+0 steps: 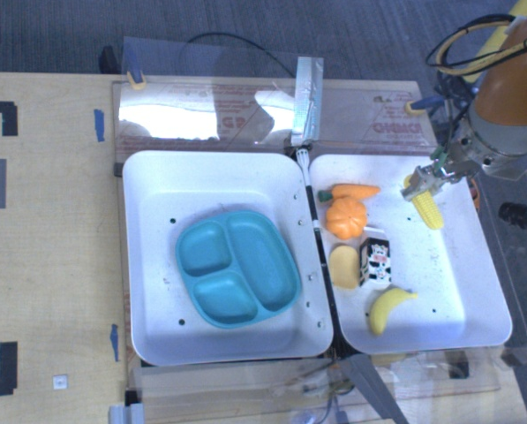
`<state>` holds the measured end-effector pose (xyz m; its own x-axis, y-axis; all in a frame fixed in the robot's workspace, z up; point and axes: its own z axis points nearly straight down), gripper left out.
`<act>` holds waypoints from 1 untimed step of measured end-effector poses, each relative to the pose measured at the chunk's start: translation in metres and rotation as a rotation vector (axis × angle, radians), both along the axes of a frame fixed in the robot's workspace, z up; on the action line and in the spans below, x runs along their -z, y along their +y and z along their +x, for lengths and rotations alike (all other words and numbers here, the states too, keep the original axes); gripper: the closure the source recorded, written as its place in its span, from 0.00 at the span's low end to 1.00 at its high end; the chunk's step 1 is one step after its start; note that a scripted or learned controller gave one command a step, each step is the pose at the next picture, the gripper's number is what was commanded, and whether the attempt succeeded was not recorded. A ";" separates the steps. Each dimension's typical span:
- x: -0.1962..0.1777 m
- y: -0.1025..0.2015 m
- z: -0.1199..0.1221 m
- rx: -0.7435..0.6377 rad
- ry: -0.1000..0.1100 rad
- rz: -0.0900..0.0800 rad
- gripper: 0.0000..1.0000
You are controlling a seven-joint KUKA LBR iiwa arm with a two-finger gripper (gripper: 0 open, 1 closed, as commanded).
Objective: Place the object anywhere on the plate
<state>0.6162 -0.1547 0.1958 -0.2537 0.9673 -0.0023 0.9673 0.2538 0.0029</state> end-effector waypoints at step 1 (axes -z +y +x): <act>0.060 0.061 0.002 0.018 0.009 0.004 1.00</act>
